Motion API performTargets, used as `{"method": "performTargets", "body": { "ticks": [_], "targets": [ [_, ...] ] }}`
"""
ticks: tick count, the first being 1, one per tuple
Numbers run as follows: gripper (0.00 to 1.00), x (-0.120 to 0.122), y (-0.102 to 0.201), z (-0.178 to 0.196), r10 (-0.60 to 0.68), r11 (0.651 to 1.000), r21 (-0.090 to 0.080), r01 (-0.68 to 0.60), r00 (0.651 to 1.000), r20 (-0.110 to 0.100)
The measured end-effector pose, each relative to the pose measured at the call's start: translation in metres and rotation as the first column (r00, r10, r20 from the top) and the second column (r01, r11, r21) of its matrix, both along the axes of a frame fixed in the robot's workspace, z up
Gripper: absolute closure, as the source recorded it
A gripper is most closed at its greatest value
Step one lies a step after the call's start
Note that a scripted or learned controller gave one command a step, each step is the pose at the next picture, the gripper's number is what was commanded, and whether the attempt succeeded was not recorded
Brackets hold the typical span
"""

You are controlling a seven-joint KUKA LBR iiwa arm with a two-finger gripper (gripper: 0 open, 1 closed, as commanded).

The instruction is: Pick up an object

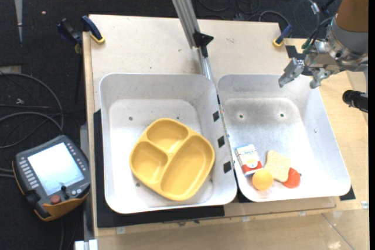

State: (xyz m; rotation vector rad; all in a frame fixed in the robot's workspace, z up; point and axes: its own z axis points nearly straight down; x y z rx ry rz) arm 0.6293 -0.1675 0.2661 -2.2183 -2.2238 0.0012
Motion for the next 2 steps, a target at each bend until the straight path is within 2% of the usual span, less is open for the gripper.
{"method": "performTargets", "body": {
  "ticks": [1,2],
  "targets": [
    [0.0,0.0,0.0,0.0,0.0,1.0,0.0,0.0,1.0,0.0],
    [0.0,0.006,0.006,-0.06,0.001,1.0,0.001,-0.001,1.0,-0.005]
  ]
}}
